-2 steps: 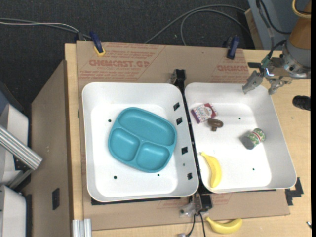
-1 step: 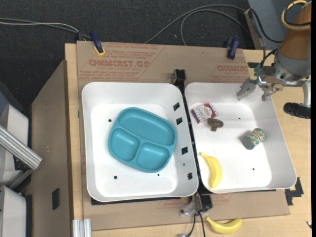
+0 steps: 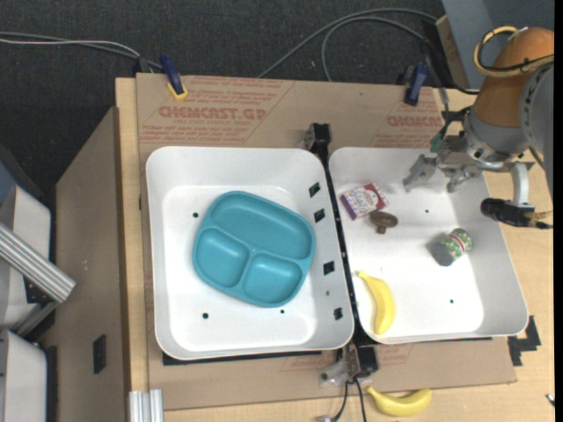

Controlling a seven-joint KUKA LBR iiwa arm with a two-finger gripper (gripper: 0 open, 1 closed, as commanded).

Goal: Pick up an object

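The right bin [image 3: 493, 306] holds a yellow banana [image 3: 379, 301] near its front left, a small grey-green can [image 3: 450, 246] lying at mid right, a purple-and-white packet [image 3: 362, 200] toward the back left, and a small brown object [image 3: 383, 222] just in front of the packet. My gripper [image 3: 437, 172] hangs over the back of this bin, fingers spread apart with nothing between them. It is right of the packet and behind the can, apart from both.
The left bin [image 3: 167, 271] carries a blue divided plate [image 3: 253, 248]. A second banana [image 3: 400, 401] lies outside the bins on the bench's front edge. Clamps [image 3: 173, 79] and cables sit along the cardboard's back edge. A black divider [image 3: 332, 227] runs between the bins.
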